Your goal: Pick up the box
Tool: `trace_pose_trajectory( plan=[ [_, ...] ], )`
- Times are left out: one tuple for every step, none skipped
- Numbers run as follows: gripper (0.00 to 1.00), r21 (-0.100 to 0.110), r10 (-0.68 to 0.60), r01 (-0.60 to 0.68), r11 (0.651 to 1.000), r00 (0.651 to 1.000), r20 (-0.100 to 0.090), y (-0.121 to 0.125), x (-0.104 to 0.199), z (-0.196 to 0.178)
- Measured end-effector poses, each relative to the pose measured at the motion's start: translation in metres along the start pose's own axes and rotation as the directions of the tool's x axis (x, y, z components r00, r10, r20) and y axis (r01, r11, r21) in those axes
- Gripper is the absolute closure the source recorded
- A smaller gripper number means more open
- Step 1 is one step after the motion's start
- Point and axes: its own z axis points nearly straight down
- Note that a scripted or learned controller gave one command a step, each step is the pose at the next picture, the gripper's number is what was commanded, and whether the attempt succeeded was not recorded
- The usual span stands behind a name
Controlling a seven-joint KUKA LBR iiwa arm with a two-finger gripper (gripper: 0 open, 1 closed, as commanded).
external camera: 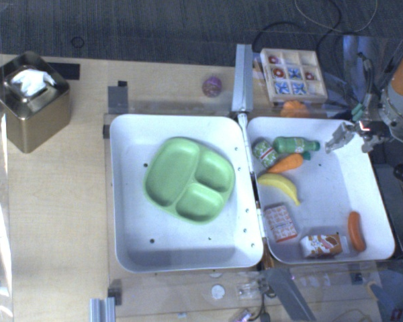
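The box (281, 223), small and flat with a red-and-white checked face, lies in the right bin (383, 247), near that bin's left wall and a little toward its front edge. Nothing touches it from above. Just behind it lies a banana (283, 186), and behind that a carrot (286, 164) rests against a green bottle (294, 145) lying on its side; a small green-and-red can (264, 152) sits just beside the carrot at the bin's rear left. To the box's front right a little carton with an orange-and-white label (322, 245) lies on its side, and just beside that a sausage (354, 231) lies near the right wall.

The pincer (350, 135) hangs over the rear right part of the same bin, well apart from the box, at the end of the grey arm (399, 109) that comes in from the right. Whether its fingers are spread or closed cannot be told; no item shows between them.

The left bin (121, 247) holds a green divided plate (190, 179) near its middle. On the desk (54, 213) stand a brass-coloured tissue holder (29, 106) at far left, a small purple ball (212, 86) behind the left bin, and a tic-tac-toe board (293, 74) behind the right bin.
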Motion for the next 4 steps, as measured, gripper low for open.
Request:
trace_pose_trajectory(
  plan=[
    [0.0,0.001,0.016,-0.016,1.0,1.0,-0.001,0.019,0.058,0.101],
    [0.0,-0.024,-0.053,0.053,0.998,0.999,0.004,-0.033,0.087,0.13],
    [0.0,-0.004,-0.091,0.091,0.996,0.996,0.001,0.021,0.049,0.085],
    [0.0,-0.007,-0.288,0.288,0.958,0.958,0.006,0.08,0.075,0.119]
  ],
)
